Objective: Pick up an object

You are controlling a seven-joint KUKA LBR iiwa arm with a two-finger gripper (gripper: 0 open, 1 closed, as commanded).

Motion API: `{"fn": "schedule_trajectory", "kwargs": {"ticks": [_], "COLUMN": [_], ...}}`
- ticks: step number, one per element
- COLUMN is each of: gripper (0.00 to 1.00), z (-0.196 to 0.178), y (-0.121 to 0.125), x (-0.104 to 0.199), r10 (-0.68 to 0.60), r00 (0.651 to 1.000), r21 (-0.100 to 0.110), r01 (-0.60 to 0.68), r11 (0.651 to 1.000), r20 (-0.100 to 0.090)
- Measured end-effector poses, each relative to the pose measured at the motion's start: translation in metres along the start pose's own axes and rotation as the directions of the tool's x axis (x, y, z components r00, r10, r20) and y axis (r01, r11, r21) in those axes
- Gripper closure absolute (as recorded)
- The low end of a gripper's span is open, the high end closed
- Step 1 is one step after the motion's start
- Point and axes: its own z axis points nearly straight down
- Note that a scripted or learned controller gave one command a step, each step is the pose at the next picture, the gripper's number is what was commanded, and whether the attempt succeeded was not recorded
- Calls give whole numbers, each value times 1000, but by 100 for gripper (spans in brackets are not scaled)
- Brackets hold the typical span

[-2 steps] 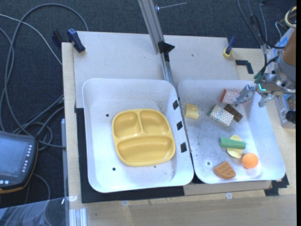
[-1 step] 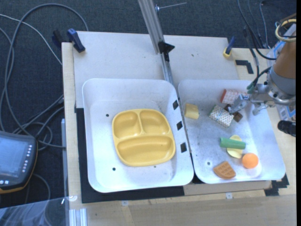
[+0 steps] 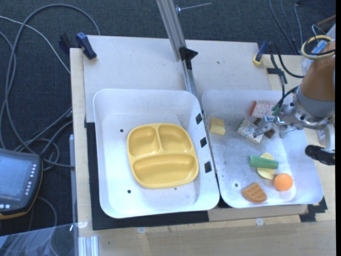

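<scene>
A patterned block [image 3: 250,130] lies in the right bin [image 3: 234,183], touching the pincer [image 3: 268,126], which is lowered over its right end. Whether the pincer is open or closed cannot be told, and nothing is seen lifted, so the pick is judged not yet done. Nearby are found a red-checked piece [image 3: 260,109], a yellow cube [image 3: 217,126], a green stick [image 3: 264,162], an orange ball [image 3: 283,182] and a waffle [image 3: 254,192]. A yellow divided plate [image 3: 162,155] is held in the left bin [image 3: 112,196].

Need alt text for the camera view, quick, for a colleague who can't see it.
The gripper hangs low over the right bin, beside a patterned block, among small toy foods. The left bin holds a yellow divided plate.
</scene>
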Motion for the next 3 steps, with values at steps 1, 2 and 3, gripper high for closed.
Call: {"fn": "schedule_trajectory", "kwargs": {"ticks": [1,2,3], "gripper": [0,100,100], "z": [35,21,-43], "y": [0,1,9], "x": [1,1,0], "r10": [0,-1,-1], "r00": [1000,1000,1000], "r21": [0,-7,-14], "r01": [0,1,1], "r11": [1000,1000,1000], "r20": [0,1,5]}}
